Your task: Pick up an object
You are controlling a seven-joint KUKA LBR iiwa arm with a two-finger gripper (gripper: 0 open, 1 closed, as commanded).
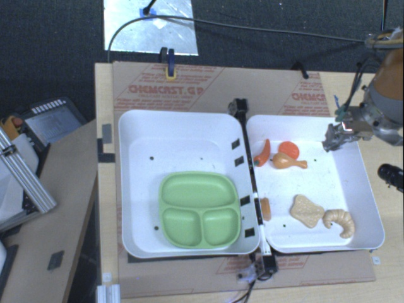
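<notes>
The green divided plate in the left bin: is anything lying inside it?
Nothing shows in the green three-compartment plastic plate; all three hollows look bare. It sits on the left white bin's floor. Whatever lies beneath the plate is covered.

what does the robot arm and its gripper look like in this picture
The arm is grey with an orange band just above the wrist, coming in from the right. Thin dark cables run along it near the wrist. The gripper is a compact grey and dark metal piece with some lighter, shiny parts; it is too small and blurred to make out finer detail or markings.
</notes>
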